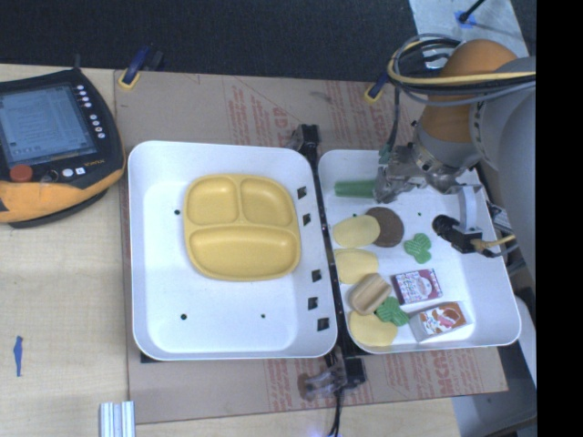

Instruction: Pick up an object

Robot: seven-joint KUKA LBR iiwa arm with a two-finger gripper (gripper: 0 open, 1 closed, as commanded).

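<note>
Two white bins (146, 244) sit on the tabletop (64, 280). One yellow tray (242, 226) fills the left; three yellow pieces (356, 232), two cards (416, 286) crowd the right. Tool (393, 182) beside the green stick (355, 188); grip unclear.

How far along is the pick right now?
Nothing looks picked yet. The hand is down in the right bin, at the green stick near its top edge; I can't tell if it has a grip. Grasping and lifting are left. The yellow tray lies in the left bin.
</note>
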